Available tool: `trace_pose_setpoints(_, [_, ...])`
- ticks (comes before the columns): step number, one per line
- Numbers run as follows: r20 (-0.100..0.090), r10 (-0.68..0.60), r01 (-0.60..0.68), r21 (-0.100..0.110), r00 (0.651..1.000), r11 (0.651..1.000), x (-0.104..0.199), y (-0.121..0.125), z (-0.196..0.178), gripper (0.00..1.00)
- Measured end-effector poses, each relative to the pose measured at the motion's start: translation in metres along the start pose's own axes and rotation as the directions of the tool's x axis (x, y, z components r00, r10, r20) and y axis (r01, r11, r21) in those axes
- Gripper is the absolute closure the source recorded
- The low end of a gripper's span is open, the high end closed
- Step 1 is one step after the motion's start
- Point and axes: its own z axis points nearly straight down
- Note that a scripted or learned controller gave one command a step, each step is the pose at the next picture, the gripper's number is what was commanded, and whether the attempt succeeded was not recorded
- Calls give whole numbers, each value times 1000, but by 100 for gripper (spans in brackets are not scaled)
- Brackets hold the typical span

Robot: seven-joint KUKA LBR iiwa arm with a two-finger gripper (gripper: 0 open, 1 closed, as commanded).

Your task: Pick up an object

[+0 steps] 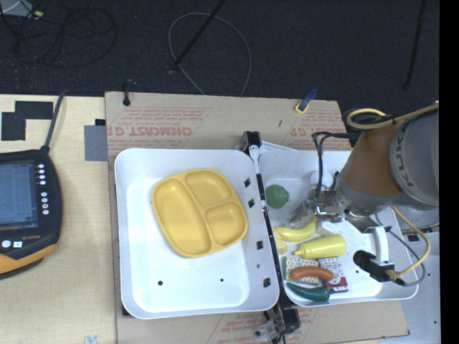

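- The banana (297, 231) lies in the right bin (301, 165), near its middle, curved side down in the view, with a yellow bottle (320, 247) just below it and a green ball (277, 196) up and to its left
- Judged from the pose, the step is the descent onto a thing in this bin; the banana is the nearest candidate, since the jaws (318, 208) hang just above its right end
- To do it well, the jaws should straddle the banana across its narrow width, away from the bottle, so one finger does not land on the bottle and push both aside
- The packet (316, 271) and green pepper (310, 291) lower in the bin lie well clear of this approach
- I cannot tell how far the jaws stand apart: the wrist and cables hide the fingers, and nothing is seen between them
- The left bin (136, 192) holds a yellow tray (199, 211); both bins rest on the table (79, 213)
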Motion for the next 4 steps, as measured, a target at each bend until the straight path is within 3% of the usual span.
trace_pose_setpoints(1, [4, 0, 0, 5, 1000, 1000, 6, 2, 0, 0])
trace_pose_setpoints(2, [0, -1, 1, -3, 1000, 1000, 23, -15, -1, 0])
trace_pose_setpoints(4, [-6, -3, 4, 9, 1000, 1000, 20, -12, 0, 0])
